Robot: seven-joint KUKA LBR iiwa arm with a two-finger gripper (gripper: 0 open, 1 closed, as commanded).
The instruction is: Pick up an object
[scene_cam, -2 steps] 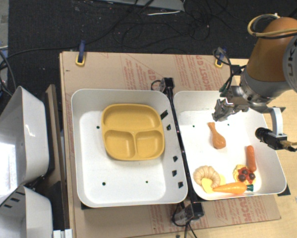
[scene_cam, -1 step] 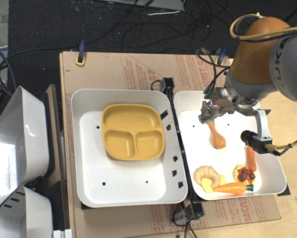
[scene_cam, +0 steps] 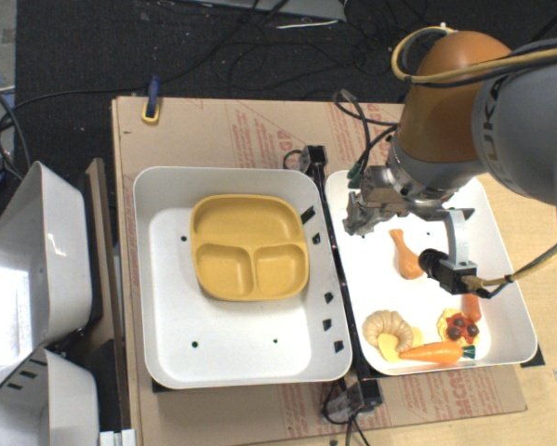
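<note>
My gripper (scene_cam: 357, 219) hangs over the upper left part of the right bin (scene_cam: 371, 272), close to the wall between the two bins. An orange chicken-leg toy (scene_cam: 405, 254) lies just right of it and below, apart from it. Along the bin's front edge lie a tan croissant (scene_cam: 387, 328), an orange carrot (scene_cam: 431, 351) and a yellow piece with dark berries (scene_cam: 459, 328). A small red-orange piece (scene_cam: 470, 307) lies beside a black fitting (scene_cam: 436, 264) on the arm.
The left bin (scene_cam: 166, 189) holds a yellow divided plate (scene_cam: 250, 247) in its upper middle. The grey and orange arm (scene_cam: 455, 91) covers the right bin's far corner. Cables run across the dark floor behind the bench. White tubs (scene_cam: 36, 268) stand at the left.
</note>
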